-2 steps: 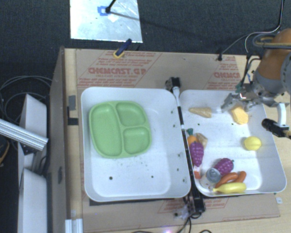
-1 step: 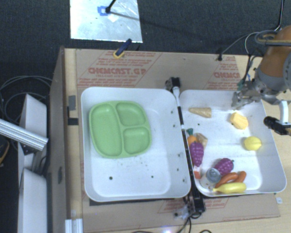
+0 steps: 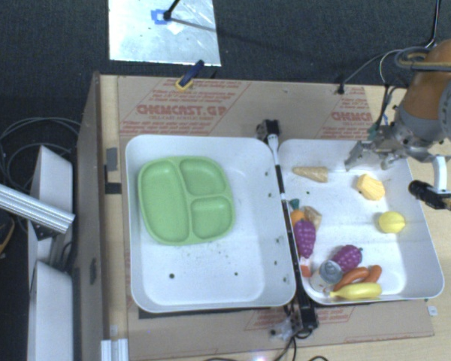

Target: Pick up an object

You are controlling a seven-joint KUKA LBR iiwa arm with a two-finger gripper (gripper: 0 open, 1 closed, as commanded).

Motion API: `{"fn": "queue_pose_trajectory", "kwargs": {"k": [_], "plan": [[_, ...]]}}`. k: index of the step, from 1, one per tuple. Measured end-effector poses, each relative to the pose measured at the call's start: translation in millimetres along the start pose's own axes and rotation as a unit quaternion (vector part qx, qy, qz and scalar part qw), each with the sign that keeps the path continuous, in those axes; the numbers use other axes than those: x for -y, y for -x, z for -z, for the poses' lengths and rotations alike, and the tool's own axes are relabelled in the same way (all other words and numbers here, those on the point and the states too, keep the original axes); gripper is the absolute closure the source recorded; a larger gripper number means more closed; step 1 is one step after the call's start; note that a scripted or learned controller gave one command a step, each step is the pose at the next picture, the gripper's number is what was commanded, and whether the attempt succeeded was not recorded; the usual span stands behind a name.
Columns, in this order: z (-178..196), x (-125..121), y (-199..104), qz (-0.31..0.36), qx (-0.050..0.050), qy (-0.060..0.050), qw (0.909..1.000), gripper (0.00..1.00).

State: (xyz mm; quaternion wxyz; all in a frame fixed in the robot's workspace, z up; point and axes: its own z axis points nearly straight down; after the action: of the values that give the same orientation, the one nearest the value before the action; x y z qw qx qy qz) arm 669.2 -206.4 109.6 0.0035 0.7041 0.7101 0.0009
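While the gripper point(image 3: 372, 155) hangs over the far right corner of the right bin point(image 3: 421, 235), its two fingers are spread apart with nothing between them. Taking the yellow cheese wedge point(image 3: 370, 187) as the landmark, the gripper sits just beyond it, apart from it. Left of the wedge, toward the divider between the bins, lies a pale croissant-shaped piece point(image 3: 310, 174). Nearer the camera than the wedge and slightly right rests a yellow lemon point(image 3: 391, 222), on open floor with bare white around it.

Well nearer the camera than the wedge, the toys crowd together: a purple grape bunch point(image 3: 305, 238) against the divider, a second purple bunch point(image 3: 347, 257), a grey round piece point(image 3: 330, 271), an orange carrot point(image 3: 355, 276) and a yellow banana point(image 3: 356, 292), most touching or overlapping along the near wall.

Far left of the wedge, across the divider, the left bin point(image 3: 158, 277) holds a green compartment plate point(image 3: 186, 199).
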Motion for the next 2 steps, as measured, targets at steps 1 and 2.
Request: {"fn": "queue_pose_trajectory", "kwargs": {"k": [1,2], "plan": [[28,30,-27,-0.002,-0.001,-0.001,1.0,0.0],[-2,38,-25,-0.003,-0.001,-0.003,1.0,0.0]]}}
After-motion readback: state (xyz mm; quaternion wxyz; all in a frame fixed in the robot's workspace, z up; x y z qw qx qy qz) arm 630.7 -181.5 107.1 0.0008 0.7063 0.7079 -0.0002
